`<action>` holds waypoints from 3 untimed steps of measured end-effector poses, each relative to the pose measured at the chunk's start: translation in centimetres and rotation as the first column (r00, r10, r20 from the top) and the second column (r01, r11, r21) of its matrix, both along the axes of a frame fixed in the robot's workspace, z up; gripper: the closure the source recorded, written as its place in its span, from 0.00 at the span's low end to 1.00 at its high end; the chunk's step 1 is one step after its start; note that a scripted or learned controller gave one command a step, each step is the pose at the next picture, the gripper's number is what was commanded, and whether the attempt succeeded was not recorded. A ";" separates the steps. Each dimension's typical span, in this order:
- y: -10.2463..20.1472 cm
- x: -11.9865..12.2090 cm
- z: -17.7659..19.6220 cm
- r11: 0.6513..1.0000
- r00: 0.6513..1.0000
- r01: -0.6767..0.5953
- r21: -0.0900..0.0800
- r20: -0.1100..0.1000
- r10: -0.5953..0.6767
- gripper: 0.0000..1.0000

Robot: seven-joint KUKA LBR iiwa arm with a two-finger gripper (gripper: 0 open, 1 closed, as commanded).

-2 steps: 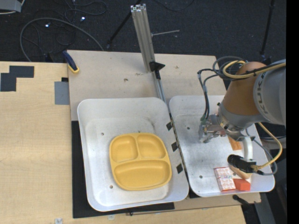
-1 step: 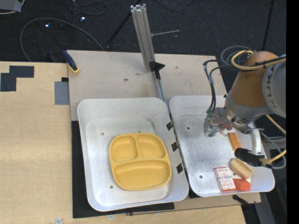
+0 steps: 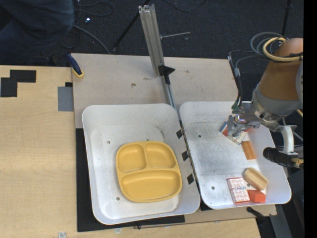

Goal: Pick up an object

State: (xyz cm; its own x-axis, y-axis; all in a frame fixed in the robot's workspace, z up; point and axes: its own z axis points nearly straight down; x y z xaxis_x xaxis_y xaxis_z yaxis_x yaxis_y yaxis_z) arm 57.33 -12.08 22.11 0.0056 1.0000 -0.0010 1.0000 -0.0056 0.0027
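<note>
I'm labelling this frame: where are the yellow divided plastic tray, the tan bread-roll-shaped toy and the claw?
yellow divided plastic tray (image 3: 148, 171): camera view, central divider.
tan bread-roll-shaped toy (image 3: 255, 178): camera view, its top.
claw (image 3: 237, 129): camera view, between fingertips.

Two white bins (image 3: 99, 133) sit on the bench, and the left one holds a yellow divided plate (image 3: 147, 171). In the right bin (image 3: 208, 148), at about five o'clock, lie a tan bun (image 3: 255, 178), a red-and-white patterned packet (image 3: 238, 190) and an orange-red piece (image 3: 257, 197). An orange strip (image 3: 248, 149) lies at three o'clock, under the grey arm with its orange band (image 3: 280, 81).
</note>
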 end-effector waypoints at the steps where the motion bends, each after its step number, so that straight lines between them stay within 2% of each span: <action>1: -0.1 0.0 0.4 1.000 1.000 0.000 0.001 -0.004 0.000 1.00; 3: 9.2 2.5 1.2 1.000 1.000 -0.011 0.002 -0.004 0.011 1.00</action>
